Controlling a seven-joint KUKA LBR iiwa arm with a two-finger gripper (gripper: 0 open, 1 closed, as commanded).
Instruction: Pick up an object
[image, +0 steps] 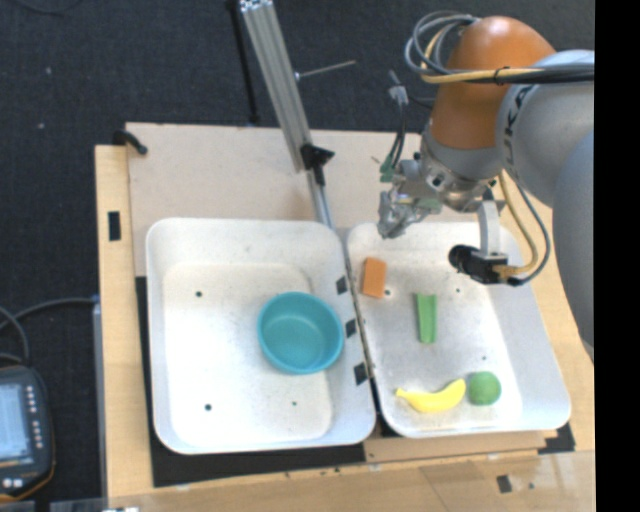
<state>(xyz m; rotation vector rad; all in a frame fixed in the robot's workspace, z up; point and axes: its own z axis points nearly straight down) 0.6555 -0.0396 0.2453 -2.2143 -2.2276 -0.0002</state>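
Note:
My gripper (392, 222) hangs over the far left corner of the right bin (520, 330), above and slightly behind an orange block (374, 277). I see nothing held in it. A green stick (427, 317) lies near the bin's middle. A yellow banana (433, 397) and a green ball (484, 388) rest close together at the bin's near edge.
The left bin (200, 260) holds a blue bowl (299, 332) toward its right side. A slanted metal pole (290, 110) rises behind the two bins. A black fitting on cables (480, 262) hangs over the right bin's far side.

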